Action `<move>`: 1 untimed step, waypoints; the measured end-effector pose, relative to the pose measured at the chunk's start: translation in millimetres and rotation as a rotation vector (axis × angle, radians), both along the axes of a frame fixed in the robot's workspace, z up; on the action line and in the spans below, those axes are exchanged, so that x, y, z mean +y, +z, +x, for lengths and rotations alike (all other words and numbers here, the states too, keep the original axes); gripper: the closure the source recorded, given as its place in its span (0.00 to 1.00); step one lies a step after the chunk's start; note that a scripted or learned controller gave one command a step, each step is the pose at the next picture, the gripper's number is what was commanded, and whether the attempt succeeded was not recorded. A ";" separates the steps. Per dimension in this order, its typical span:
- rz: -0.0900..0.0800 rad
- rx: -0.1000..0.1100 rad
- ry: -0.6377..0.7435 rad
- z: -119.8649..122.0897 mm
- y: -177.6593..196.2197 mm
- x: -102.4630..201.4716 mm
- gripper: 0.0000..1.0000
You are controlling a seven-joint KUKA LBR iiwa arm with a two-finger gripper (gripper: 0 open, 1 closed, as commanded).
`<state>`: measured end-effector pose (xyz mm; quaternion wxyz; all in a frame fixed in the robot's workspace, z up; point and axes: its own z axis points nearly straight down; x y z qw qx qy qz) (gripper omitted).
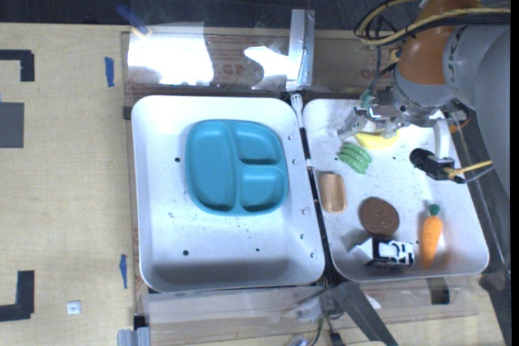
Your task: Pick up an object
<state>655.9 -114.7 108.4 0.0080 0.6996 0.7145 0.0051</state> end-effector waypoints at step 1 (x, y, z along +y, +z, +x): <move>0.005 0.028 0.365 10.2 -22.2 -25.4 0.00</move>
